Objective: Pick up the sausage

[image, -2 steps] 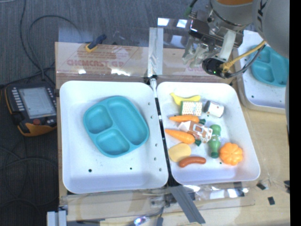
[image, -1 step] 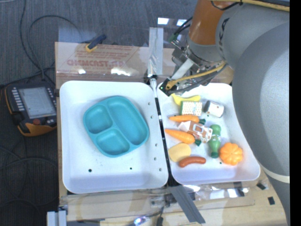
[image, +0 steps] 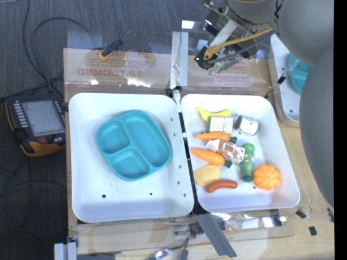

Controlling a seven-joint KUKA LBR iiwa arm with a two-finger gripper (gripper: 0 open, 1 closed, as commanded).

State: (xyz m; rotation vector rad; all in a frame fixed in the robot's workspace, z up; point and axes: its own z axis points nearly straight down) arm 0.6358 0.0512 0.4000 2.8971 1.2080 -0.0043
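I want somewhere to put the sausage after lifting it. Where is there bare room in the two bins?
The left white bin has bare floor all round the teal divided plate, widest along the near wall. The right white bin is crowded in its middle, round the reddish-brown sausage; its far right corner is bare.

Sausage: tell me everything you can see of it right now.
The sausage is a small reddish-brown link, smooth and glossy like plastic, slightly curved, with rounded ends. It lies flat in the view's right-hand bin near the front wall, lengthwise across the view. Its left end meets a pale yellow lump; an orange pumpkin sits just clear of its right end. Nothing covers it, and the gripper is up past the bin's far rim.
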